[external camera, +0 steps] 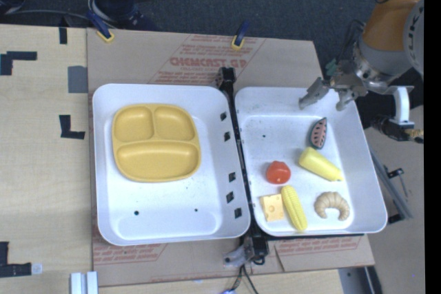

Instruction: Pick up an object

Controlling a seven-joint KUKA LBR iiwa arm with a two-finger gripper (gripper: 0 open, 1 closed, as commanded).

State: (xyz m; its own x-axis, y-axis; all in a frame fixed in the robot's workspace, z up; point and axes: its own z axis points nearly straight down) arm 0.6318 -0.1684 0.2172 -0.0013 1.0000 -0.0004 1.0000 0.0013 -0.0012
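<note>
While the gripper is hovering over the right bin's far edge, its fingers are standing wide apart, holding nothing | tomato, cheese, corn, croissant, yellow pepper, melon slice are lying in right bin | yellow tray is sitting in left bin

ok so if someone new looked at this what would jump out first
Probably the yellow divided plate, alone in the left bin. Next, the cluster of toy food in the right bin: a red tomato, corn cob, cheese wedge, croissant and watermelon slice. Above that bin's far right corner hangs the arm's hand, fingers spread, holding nothing.
</note>
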